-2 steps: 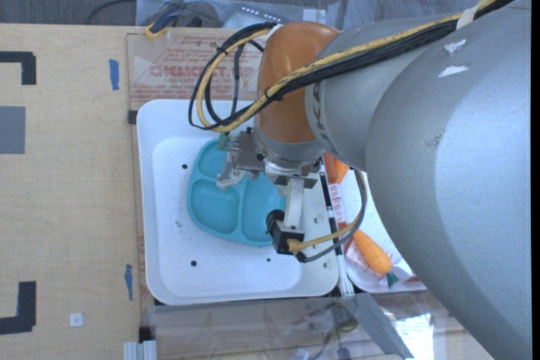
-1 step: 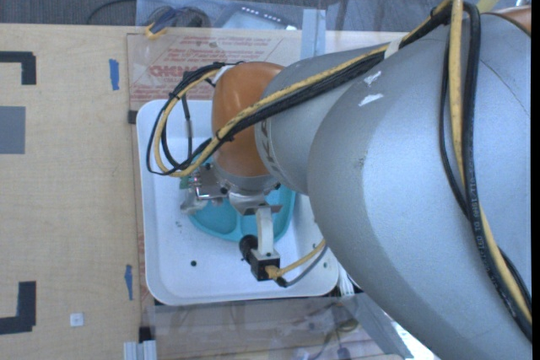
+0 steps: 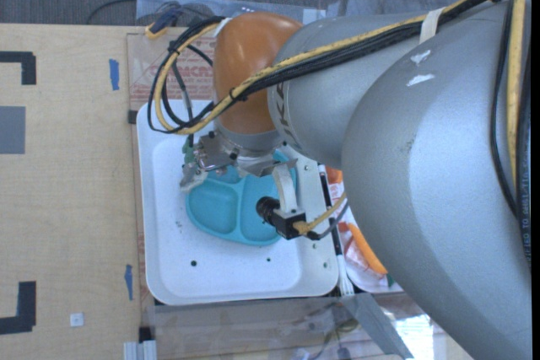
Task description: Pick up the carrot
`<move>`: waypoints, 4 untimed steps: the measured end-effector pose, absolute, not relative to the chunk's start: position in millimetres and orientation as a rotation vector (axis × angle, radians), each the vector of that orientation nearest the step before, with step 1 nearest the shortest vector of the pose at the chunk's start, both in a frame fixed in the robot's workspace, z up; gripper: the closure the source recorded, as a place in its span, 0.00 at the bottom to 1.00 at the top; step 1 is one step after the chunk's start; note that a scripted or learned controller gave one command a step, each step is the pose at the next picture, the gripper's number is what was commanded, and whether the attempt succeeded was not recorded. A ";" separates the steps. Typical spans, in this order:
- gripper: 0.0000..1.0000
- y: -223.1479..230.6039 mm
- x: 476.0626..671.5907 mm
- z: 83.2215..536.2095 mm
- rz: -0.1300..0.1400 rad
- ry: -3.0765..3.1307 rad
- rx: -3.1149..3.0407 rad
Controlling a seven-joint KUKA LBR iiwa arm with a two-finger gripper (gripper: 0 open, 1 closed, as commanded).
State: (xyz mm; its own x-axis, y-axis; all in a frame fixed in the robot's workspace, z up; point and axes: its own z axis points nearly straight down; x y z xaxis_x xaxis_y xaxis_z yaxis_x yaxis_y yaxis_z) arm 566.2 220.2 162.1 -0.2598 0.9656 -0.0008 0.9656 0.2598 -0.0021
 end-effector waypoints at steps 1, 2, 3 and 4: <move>0.00 217.8 586.8 125.3 0.002 -2.719 -1.569; 0.00 213.1 625.1 143.8 -0.004 -2.955 -1.077; 0.00 213.6 650.5 115.6 -0.022 -3.104 -0.574; 0.00 230.3 647.6 110.0 -0.025 -3.180 0.090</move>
